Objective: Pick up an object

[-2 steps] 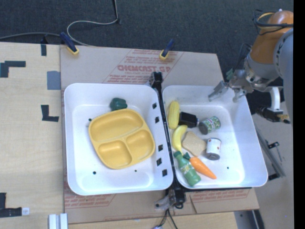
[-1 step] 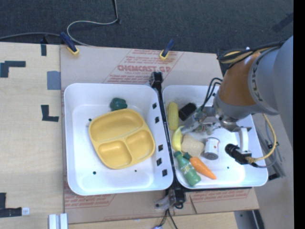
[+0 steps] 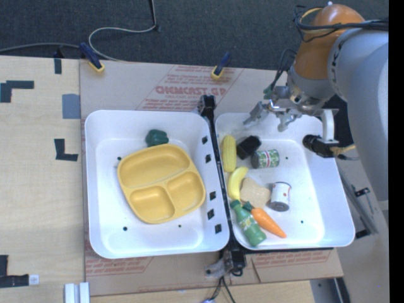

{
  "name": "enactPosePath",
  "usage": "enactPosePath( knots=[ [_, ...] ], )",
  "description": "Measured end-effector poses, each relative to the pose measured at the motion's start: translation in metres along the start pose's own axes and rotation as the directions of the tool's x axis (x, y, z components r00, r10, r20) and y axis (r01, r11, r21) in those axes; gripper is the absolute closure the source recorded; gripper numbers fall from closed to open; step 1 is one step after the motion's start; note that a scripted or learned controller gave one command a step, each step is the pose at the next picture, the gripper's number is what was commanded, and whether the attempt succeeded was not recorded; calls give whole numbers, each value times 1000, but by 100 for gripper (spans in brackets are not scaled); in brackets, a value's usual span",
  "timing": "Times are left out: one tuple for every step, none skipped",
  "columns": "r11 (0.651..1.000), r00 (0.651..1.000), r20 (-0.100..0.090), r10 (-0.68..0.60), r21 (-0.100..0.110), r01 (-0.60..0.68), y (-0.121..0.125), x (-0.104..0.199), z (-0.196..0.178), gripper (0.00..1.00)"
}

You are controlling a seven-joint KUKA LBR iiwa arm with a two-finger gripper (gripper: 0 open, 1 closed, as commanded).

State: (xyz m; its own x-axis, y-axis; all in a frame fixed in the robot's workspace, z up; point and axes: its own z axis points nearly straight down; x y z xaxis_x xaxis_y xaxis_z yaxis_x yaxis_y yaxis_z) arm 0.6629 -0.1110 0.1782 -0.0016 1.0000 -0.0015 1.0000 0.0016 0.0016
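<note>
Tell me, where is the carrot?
The carrot lies near the front edge of the right bin, beside the green bottle and below the small can.

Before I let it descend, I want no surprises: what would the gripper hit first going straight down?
Likely the bare white floor at the right bin's far edge; the gripper hangs open above it. The black block sits nearer, probably missed, though depth is unclear.

One fixed camera watches me from above the tabletop (image 3: 38, 169), tilted so it looks down at a slant toward the far edge, where dark floor shows beyond. It stands far enough back to take in both white bins whole, the left bin (image 3: 101, 232) and the right bin (image 3: 328, 226), side by side across the middle. My arm (image 3: 353, 62) enters from its right side, over the right bin's far corner.
</note>
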Motion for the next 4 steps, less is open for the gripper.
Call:
enactPosePath(
  knots=[
    [1000, 1000, 8, 4, -4, -4, -24, 7, 80, 0],
    [1000, 1000, 0, 1, -1, -1, -63, -13, 92, 0],
    [1000, 1000, 2, 1, -4, -1, -63, -13, 82, 100],
    [1000, 1000, 1, 1, -3, -1, -63, -13, 82, 0]
  ],
)
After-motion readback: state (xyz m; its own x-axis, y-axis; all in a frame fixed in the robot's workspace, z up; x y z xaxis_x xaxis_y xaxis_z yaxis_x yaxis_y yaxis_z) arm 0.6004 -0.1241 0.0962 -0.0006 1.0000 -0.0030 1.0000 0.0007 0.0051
